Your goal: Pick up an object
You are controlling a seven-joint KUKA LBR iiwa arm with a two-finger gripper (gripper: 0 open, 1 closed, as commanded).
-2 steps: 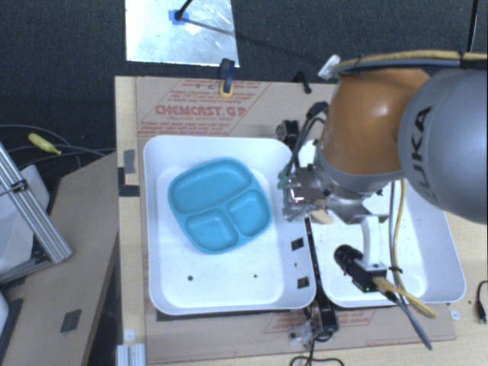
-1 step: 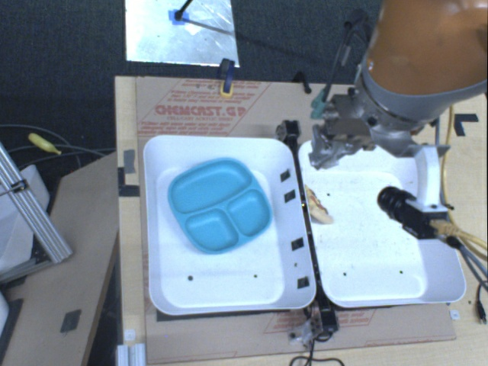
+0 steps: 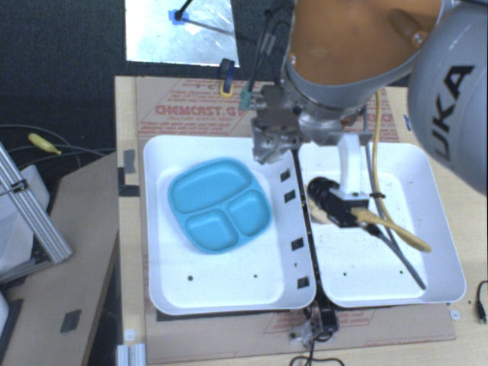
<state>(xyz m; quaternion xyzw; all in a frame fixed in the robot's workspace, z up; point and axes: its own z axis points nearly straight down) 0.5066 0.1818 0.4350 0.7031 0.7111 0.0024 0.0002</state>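
While I stood watching from above the bench, the grey arm [image 3: 358, 29], with its orange band, reached in from the right and hung over the far edge of the two shallow white bins. The gripper [image 3: 268, 147] sat low over the far right corner of the left bin [image 3: 160, 280], close to the seam where the bins met. It hovered just beyond the rim of the blue plate [image 3: 219, 204] and I saw nothing in its grasp. Whether the claw was spread or pressed together I could not tell, as the wrist's metal body hid it from where I looked.

The blue plate was the one thing lying in the left bin. It lay flat on the white floor, turned a little askew, nearer the bin's far end than its near end. It was moulded into three compartments, a long one along its far side and two smaller ones side by side toward me. Its right rim came near the bin's inner wall.

The right bin [image 3: 435, 204] stood hard against the left. Both bins rested on a cardboard sheet [image 3: 183, 105] printed in red.
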